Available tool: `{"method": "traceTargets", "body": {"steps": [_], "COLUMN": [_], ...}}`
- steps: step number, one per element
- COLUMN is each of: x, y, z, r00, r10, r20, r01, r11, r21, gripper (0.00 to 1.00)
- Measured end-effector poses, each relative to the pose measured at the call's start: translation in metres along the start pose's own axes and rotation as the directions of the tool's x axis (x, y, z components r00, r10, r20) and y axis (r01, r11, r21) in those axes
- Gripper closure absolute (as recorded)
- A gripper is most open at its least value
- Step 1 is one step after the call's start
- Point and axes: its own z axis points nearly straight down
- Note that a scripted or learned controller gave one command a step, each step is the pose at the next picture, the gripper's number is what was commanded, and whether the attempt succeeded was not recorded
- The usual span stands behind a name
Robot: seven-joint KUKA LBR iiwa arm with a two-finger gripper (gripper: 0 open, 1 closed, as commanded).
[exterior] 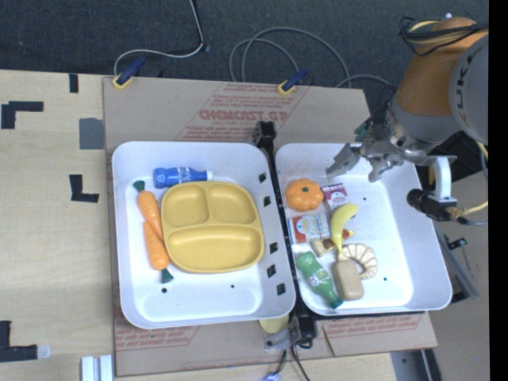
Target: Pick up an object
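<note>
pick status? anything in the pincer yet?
Done: the arm is over the right bin. In hand: nothing; the pincer hangs open above the bin's far end, with no object between its fingers. Left: descend, grasp and lift; the pumpkin and banana lie nearest.

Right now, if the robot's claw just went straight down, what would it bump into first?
Probably bare white floor of the right bin. The gripper hangs open above its upper part, and the orange pumpkin sits just left. Depth is hard to judge.
</note>
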Motion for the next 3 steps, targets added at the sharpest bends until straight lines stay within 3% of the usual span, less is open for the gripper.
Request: {"method": "traceTargets", "body": {"steps": [1,2,3], "x": [0.016,0.024,0.019], "y": [0.034,0.028,0.021], "z": [0.111,0.122,0.123], "r00": [1.0,1.0,1.0], "r10": [-0.002,0.0,-0.002], "r20": [0.001,0.014,0.007], "r01": [0.002,0.0,0.002], "r11": [1.0,1.0,1.0], "r21": [-0.014,-0.029,-0.031], "gripper": [0.0,0.0,0.0]}}
